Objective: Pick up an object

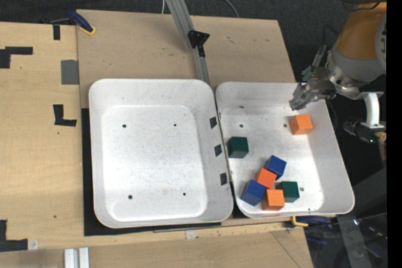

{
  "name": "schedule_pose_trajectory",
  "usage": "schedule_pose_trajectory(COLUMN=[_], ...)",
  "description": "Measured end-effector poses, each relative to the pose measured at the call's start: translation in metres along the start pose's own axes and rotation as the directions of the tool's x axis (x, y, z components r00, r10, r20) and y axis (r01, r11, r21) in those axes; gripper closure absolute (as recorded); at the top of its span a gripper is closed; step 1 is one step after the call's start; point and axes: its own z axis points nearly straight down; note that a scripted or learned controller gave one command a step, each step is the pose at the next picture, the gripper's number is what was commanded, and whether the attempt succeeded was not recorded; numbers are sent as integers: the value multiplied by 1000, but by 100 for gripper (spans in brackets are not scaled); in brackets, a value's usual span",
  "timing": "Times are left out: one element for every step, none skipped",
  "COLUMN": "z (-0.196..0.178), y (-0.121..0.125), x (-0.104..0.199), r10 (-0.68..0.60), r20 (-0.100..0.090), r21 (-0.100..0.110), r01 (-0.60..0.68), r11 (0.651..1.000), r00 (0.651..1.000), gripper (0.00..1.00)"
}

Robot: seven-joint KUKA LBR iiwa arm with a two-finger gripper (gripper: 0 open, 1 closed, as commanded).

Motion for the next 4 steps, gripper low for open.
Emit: schedule_pose_trajectory(z=[8, 9, -7, -6], y=[0, 1, -8, -7], x=[55, 118, 171, 234], r10=[-5, -6, -6, -7], r20=[-3, -4, -4, -4], r21=[6, 6, 5, 6], r01=[5, 6, 6, 7], r11=[1000, 1000, 1000, 1000], r00=[1000, 1000, 1000, 1000], gripper=[100, 100, 100, 100])
